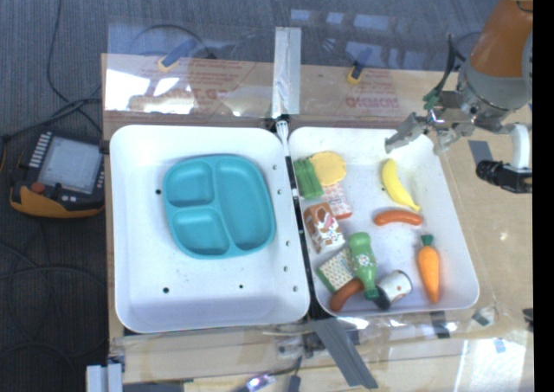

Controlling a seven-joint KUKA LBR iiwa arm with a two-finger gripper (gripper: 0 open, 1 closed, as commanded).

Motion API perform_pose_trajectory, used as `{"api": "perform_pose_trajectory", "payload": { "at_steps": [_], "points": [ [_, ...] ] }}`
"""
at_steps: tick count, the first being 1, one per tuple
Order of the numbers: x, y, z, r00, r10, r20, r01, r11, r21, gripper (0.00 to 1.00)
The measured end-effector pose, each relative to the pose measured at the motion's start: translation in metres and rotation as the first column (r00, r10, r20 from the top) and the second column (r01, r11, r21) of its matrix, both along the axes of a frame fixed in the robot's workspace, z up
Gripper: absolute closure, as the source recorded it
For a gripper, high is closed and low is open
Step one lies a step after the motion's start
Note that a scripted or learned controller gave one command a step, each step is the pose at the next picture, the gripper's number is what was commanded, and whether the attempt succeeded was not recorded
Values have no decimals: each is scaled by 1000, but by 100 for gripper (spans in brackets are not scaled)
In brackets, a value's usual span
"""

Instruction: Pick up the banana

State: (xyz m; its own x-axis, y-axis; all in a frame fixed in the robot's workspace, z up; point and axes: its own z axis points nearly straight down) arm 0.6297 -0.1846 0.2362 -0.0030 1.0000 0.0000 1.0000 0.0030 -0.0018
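Note:
The yellow banana (396,184) lies in the right bin (459,208), toward its far right side, with its tip pointing to the back. My gripper (417,141) hovers over the bin's back right corner, just behind and slightly right of the banana. Its two grey fingers (402,137) are spread apart and open, with nothing between them. The arm's orange band (502,35) rises at the upper right.
Just in front of the banana lie a red sausage (397,218) and a carrot (428,266). A yellow item (327,165), snack packets (323,228), a green bottle (362,262) and a can (395,286) crowd the bin's left and front. A teal divided plate (216,206) sits in the left bin.

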Motion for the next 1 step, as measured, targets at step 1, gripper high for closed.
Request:
{"api": "perform_pose_trajectory", "payload": {
  "at_steps": [1],
  "points": [
    [39,-31,-130,995,98,-8,-98,995,10,0]
  ]
}}
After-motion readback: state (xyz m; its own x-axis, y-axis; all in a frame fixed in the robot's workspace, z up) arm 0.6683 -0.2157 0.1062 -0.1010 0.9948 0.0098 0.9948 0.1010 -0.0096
